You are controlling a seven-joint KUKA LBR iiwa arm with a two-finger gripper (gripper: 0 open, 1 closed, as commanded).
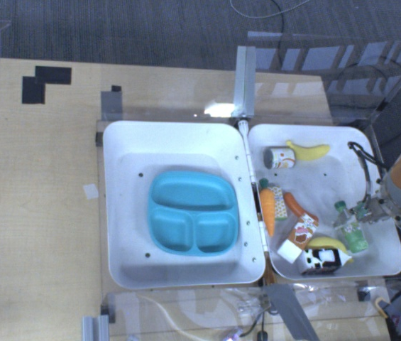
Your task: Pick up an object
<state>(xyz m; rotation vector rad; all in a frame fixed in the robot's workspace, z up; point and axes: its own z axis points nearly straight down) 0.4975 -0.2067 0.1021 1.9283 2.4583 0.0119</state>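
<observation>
I'm watching the pincer (351, 222) hanging low at the right bin's (370, 265) right side, just beside a green bottle (354, 237); I'm guessing that's its target, since it lies nearest. Whether its fingers are open, I cannot tell from this slant. A banana (309, 150) and a carrot (267, 209) are lying farther left. The blue tray (193, 212) is sitting in the left bin (122, 212).

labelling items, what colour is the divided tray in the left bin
Light blue tray, clearest in the camera view.
</observation>
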